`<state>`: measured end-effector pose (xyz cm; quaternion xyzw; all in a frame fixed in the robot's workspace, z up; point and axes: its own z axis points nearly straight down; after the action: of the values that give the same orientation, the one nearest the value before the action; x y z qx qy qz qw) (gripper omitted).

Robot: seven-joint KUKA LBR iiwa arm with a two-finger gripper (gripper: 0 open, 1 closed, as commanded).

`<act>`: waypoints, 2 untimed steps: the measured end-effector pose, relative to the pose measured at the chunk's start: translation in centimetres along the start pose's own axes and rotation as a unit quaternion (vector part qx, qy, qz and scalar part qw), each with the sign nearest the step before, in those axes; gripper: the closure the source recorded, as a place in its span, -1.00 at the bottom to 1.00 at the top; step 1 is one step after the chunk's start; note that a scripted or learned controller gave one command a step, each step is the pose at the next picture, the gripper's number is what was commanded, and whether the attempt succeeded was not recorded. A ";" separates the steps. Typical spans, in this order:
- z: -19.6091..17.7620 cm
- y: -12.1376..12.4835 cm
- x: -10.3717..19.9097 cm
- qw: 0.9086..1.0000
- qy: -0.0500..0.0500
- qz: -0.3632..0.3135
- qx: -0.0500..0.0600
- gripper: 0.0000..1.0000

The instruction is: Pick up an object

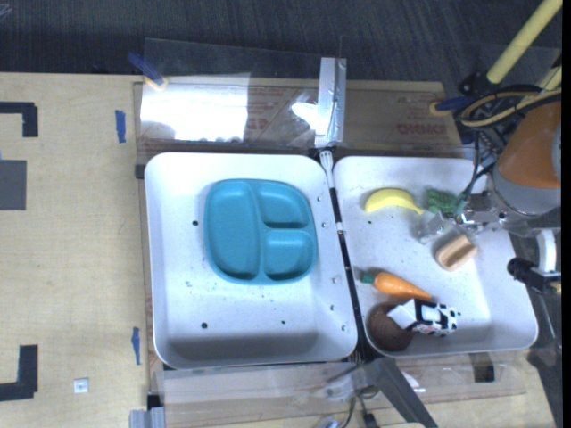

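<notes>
The right bin [510,324] holds several items. A yellow banana [391,201] lies near its back, with a green leafy piece [441,201] beside it. A tan cylinder [455,252] lies right of centre. An orange carrot [401,285] sits toward the front. Below it are a brown round object [387,326] and a black-and-white toy cow [435,318]. My gripper [449,225] reaches in from the right, low over the bin, between the green piece and the tan cylinder. It is close to both, and contact is unclear.
The left bin [169,266] holds a blue divided plate [261,230]. A clear plastic sheet with a metal bracket [330,101] stands behind the bins. The arm's orange band [537,150] and cables [500,105] crowd the right bin's far right corner.
</notes>
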<state>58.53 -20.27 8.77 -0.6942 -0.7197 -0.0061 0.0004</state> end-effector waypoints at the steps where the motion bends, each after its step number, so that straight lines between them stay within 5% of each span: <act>1: -0.9 0.1 -0.3 1.000 -0.005 -0.001 -0.001 1.00; 2: -0.8 0.1 -0.1 1.000 -0.002 -0.001 0.001 -1.00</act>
<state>58.61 -20.34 9.55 -0.6932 -0.7207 -0.0041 -0.0006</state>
